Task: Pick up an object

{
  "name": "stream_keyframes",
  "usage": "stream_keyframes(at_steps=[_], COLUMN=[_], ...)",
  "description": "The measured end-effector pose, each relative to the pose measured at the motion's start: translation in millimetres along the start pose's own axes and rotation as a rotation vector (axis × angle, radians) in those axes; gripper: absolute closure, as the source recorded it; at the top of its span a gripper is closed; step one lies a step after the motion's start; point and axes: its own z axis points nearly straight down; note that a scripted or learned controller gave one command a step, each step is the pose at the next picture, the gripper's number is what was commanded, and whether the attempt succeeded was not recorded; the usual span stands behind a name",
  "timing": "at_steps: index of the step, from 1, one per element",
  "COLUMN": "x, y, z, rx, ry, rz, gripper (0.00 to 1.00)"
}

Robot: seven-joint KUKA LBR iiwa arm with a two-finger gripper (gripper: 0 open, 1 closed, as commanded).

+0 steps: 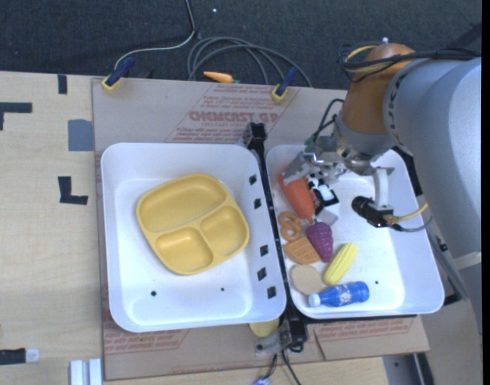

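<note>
The gripper [317,184] was down in the right bin [405,291] over the carrot [299,199], its grip impossible to judge, so nothing looked lifted and the pick-up remained undone.

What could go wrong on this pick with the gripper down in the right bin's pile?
1. The gripper sits right at the orange carrot, which lies against the pretzel and purple grapes; a grasp may drag or nudge those neighbours instead.
2. The carrot lies close to the right bin's dividing wall, so the wall could block a finger.
</note>
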Motion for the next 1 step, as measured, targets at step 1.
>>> stream_keyframes(at_steps=[1], x=[-0.9], y=[0.0], z=[3.9], rx=[0.001], ry=[-0.002], rz=[0.000], gripper=[0.00])
